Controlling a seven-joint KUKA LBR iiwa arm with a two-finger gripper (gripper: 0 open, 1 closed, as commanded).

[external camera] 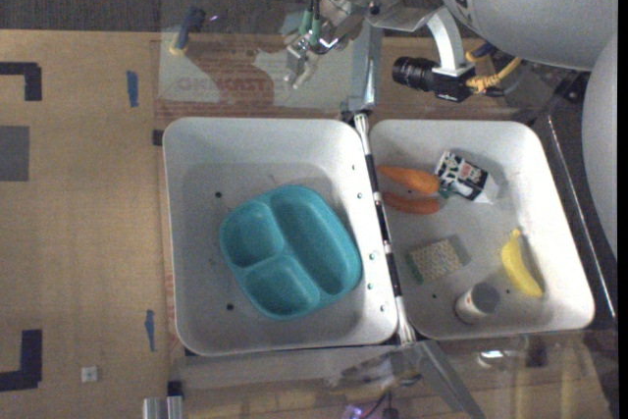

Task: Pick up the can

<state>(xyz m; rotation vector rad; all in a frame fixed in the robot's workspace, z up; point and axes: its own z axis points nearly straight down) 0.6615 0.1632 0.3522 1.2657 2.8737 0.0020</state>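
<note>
Can: the can (478, 302) stood in the right bin (564, 201), in its near part, close to the near wall and just left of the banana. It was upright, so its long axis pointed up toward the camera and the round pale top showed. It was a short cylinder with a grey, dull surface.

Gripper: the gripper (300, 64) hung at the far side, over the bench beyond the left bin (186, 240), well apart from the can. The view was too small and blurred there to tell how the jaws stood; nothing was seen between them.

Arm: the grey arm came in from the far right, smooth and shiny, with the orange band above the wrist.

Banana: a yellow curved banana (520, 265) lay near the right wall of the right bin.

Orange things: two long orange pieces (410, 189) lay side by side near the left wall of the right bin.

Small box: a small black and white box (461, 175) lay at the right end of the orange pieces.

Speckled pad: a flat square pad (436, 260) lay between the orange pieces and the can.

Plate: a teal plastic plate (287, 250) with three compartments and rounded corners lay in the left bin.
</note>
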